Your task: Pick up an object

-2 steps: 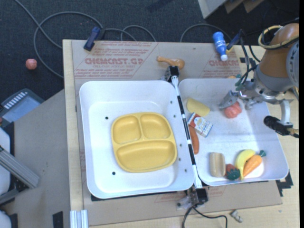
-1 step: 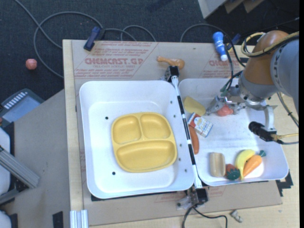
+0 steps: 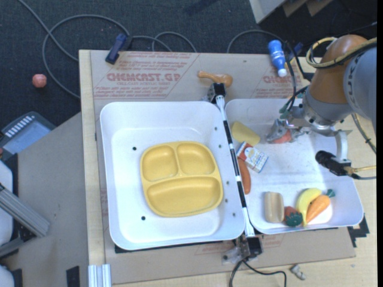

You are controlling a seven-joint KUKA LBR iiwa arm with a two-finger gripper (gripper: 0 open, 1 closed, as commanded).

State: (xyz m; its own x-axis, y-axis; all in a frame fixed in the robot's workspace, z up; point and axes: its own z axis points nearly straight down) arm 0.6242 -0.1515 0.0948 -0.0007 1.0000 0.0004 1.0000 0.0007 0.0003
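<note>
My gripper is down in the right bin, near its back wall. A small red-orange object lies right at the gripper's tip, partly hidden by it. Left of the gripper is a yellow block. A small printed carton sits below that, and an orange-red sausage shape lies along the bin's left wall. At the front of the bin are a tan bread piece, a banana, a carrot and a small green piece.
The left bin holds a yellow divided plate. A blue bottle, a tan tool and a blue clip lie on the board behind the bins. Cables run near the arm's wrist.
</note>
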